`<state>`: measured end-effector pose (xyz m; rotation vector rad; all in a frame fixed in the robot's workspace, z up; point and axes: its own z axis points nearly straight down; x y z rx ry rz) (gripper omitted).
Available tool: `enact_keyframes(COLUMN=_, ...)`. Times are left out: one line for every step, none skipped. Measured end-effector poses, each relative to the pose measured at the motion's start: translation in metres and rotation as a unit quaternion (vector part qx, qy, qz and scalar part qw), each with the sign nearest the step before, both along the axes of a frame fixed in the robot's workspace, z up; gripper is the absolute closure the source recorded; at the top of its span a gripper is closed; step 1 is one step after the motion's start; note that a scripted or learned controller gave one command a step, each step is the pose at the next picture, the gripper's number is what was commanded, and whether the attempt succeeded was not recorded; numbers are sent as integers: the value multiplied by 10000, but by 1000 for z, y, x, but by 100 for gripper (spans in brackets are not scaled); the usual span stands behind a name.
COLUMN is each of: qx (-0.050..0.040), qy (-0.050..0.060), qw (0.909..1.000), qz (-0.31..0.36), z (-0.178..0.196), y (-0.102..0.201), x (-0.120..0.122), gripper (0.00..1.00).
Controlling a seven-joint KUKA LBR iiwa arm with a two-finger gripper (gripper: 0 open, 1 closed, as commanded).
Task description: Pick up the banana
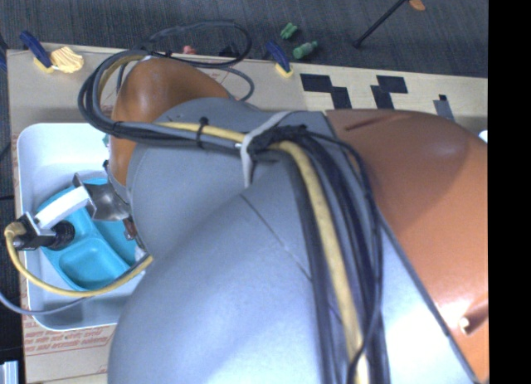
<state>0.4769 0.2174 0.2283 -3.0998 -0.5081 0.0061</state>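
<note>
My grey arm [249, 274] with its orange band [423, 200] takes up most of the camera view, reaching across to the left bin [41, 146]. The gripper [108, 200] hangs low over that bin, and just a bit of its metal body shows past the wrist. Right beside it, on the bin floor, lies a light blue plastic object [87, 258] with a white band. The arm hides the rest of this bin and the whole right bin.
A bundle of black and yellow cables [315, 208] runs along the arm, and a yellow cable loop [50, 279] droops into the left bin. Blue and yellow clamps [51, 56] sit on the bench's back edge. Small green items [300, 44] lie on the dark floor beyond.
</note>
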Motion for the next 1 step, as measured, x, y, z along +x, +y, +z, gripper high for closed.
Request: enact_keyframes(qx=34, qy=-69, qw=9983, qz=-586, z=-118, y=2, x=29, gripper=0)
